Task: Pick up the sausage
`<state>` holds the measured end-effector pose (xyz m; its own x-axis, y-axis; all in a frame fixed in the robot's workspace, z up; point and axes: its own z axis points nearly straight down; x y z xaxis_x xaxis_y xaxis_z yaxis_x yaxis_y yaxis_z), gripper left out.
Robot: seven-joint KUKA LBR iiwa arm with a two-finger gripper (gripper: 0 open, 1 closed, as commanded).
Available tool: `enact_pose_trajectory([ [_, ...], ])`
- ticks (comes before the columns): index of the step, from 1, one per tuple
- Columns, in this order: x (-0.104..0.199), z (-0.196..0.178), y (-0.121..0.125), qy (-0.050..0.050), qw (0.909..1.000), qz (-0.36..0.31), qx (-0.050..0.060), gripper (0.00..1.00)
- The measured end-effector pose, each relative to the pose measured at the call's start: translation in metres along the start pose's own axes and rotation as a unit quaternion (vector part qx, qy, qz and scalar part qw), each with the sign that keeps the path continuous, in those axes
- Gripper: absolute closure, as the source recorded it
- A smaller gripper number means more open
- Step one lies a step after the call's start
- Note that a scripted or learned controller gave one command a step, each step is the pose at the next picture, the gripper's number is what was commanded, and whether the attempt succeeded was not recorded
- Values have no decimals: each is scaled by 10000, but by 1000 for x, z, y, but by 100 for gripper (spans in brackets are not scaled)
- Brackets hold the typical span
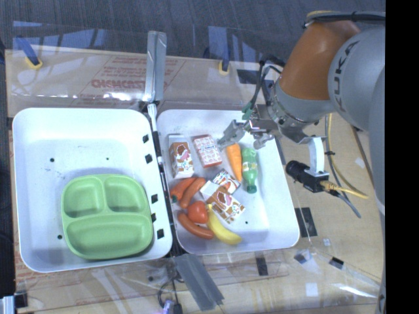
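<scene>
Sausage [194, 226] near front wall of right bin [278, 231]: hemmed by tomato [198, 211], banana [222, 229]; open floor toward right wall.

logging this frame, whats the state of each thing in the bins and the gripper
gripper: above the right bin's far end, holding nothing
sausage: lying at the bin's near left, tomato against it
banana: flat beside the sausage
carrot: lying flat
green bottle: on its side
green tray: upright in the left bin

A red tomato [198, 211] and a yellow banana [222, 230] partly hide the reddish-brown sausage [192, 225]; the end effector's [247, 133] fingertips are blurred.
</scene>
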<state>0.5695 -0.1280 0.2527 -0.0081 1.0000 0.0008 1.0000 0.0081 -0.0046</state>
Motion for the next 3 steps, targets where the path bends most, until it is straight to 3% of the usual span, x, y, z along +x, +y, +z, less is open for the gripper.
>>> enact_pose_trajectory([
  [1,23,139,0,-9,9998,-196,-105,0],
  [2,33,156,-40,-14,9974,719,-91,0],
  [3,34,148,-41,-10,9976,688,-54,100],
])
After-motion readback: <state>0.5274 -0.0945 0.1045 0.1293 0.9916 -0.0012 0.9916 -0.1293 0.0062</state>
